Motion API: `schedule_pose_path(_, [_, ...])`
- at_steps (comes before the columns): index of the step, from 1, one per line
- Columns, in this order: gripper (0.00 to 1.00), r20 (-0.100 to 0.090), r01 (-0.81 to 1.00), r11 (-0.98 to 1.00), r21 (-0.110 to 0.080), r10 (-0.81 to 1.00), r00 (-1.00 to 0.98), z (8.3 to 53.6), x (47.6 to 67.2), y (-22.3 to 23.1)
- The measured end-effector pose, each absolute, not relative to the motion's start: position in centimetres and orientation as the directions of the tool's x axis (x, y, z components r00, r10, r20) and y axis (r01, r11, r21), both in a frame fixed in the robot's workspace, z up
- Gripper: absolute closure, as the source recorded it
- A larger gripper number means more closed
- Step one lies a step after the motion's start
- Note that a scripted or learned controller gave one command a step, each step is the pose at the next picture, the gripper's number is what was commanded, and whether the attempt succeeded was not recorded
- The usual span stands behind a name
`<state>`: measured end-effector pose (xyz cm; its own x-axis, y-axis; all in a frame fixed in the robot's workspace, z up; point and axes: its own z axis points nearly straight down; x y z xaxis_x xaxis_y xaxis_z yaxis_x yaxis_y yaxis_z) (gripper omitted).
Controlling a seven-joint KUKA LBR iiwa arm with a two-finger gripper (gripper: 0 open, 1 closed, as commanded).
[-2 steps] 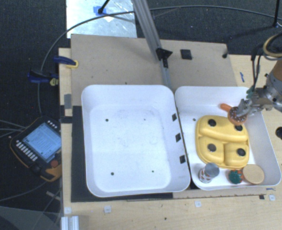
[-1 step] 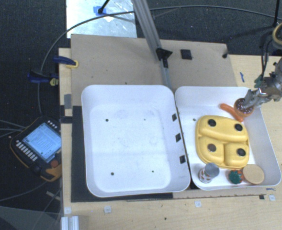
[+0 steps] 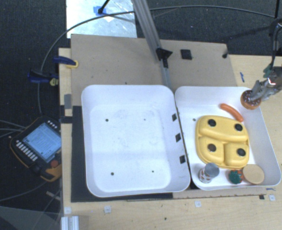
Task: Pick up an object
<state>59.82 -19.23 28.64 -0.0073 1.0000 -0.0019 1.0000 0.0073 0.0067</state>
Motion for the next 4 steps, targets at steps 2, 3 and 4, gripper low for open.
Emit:
schedule_pose_path(2, [1.00, 0.002, 1.000, 0.010, 0.000, 1.000, -0.010, 26.5, 56.8, -7.5])
schedule_pose_path(3, [1.00, 0.002, 1.000, 0.010, -0.001, 1.000, -0.010, 26.1, 55.1, -1.9])
schedule_pose_path(4, [1.00, 0.002, 1.000, 0.010, 0.000, 1.000, -0.010, 24.7, 54.2, 4.2])
